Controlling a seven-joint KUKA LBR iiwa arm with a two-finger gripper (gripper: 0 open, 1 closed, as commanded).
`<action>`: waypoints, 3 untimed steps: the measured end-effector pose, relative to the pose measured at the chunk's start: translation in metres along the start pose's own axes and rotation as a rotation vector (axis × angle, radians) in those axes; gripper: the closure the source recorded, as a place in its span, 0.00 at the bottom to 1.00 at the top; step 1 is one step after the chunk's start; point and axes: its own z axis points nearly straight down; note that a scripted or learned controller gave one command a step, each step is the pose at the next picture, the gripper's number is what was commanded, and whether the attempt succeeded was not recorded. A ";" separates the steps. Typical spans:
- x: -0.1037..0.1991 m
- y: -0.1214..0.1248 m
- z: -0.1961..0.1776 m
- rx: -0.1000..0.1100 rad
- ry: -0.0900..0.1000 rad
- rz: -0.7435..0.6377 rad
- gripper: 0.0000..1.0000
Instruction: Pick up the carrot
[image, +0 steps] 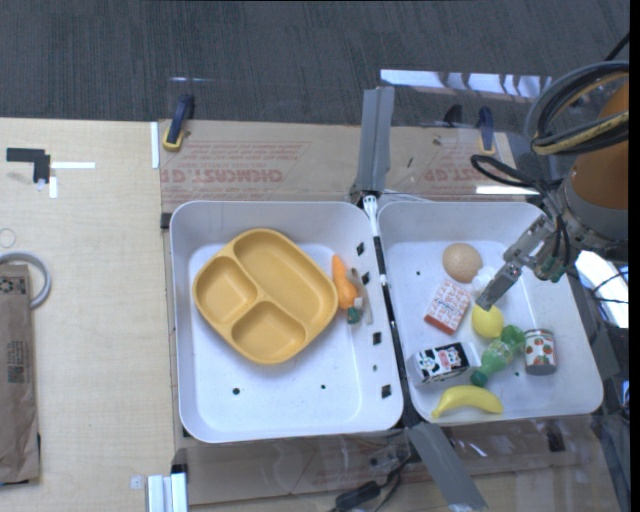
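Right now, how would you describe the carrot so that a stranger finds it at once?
Look in the left white bin, which holds a yellow divided plate. The carrot lies against the plate's right edge: small and orange, with a green end.

Orange carrot (344, 283) with green top. Divided plate (264, 295) mustard yellow. Both bins (200, 330) white. Lemon (487, 321) and banana (467, 402) yellow, egg (461, 262) tan, carton (441, 362) black-and-white cow print, box (448, 305) red and white. Desk (80, 260) pale wood.
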 end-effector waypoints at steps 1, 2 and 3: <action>-0.001 -0.016 -0.117 0.001 0.002 -0.116 0.00; 0.003 0.003 -0.111 0.002 0.004 0.014 0.00; 0.018 -0.018 -0.019 0.001 0.005 -0.169 0.00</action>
